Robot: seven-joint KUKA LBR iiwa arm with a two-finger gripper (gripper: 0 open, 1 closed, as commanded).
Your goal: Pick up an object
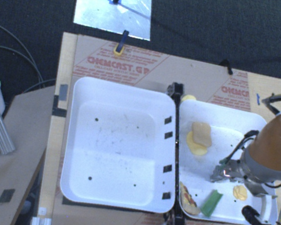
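Two shallow white bins are seen side by side on the worktop point(139, 60), which is covered with printed cardboard. The left bin point(119, 143) is marked only by faint smudges on its floor. The right bin point(226, 116) holds several objects. A tan, sponge-like block point(201, 132) lies in the far left part of that bin, partly overlapping a flat yellow piece point(195, 146) just near of it. A green stick-shaped object point(212, 201) lies tilted near the near edge, and beside it, at the near left corner, a brownish, speckled object point(189, 197) rests against the bin wall. A small yellow round item point(240, 193) lies toward the right side, just near of the arm's wrist. Another small yellow object point(188, 98) sits outside the bins, at the far end of the divider between them.

The arm point(280, 145) is seen entering from the right, with its orange band over the right bin. The end effector point(221, 173) is lowered over the middle of the right bin, apart from the green stick and the tan block. Whether its fingers are spread or pressed together cannot be told, and no object is seen between them
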